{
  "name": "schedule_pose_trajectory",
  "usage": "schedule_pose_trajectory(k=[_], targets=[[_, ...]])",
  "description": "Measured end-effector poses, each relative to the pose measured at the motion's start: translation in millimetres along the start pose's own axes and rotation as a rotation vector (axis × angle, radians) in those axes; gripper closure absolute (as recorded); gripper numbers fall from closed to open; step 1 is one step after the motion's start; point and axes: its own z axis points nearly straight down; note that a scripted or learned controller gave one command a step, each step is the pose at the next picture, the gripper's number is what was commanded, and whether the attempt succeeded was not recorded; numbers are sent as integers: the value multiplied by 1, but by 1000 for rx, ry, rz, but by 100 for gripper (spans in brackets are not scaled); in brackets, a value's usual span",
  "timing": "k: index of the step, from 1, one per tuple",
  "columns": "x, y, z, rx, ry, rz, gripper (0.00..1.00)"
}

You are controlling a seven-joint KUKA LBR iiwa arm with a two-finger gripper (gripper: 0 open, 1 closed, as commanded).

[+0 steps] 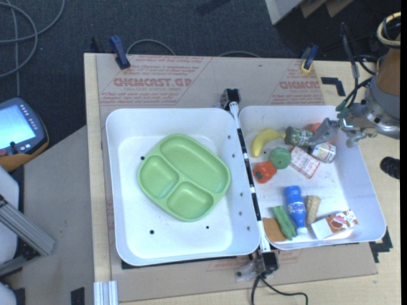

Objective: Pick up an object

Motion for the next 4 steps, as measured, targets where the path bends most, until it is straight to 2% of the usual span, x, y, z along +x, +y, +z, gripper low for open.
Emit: schedule_pose_trajectory(k=[1, 2, 3, 4], targets=[[32, 77, 118, -4, -2, -6, 0], [51, 92, 132, -2, 1, 1, 0], [70, 103, 40, -10, -1, -3, 0], [7, 94, 153, 9, 1, 6, 0]])
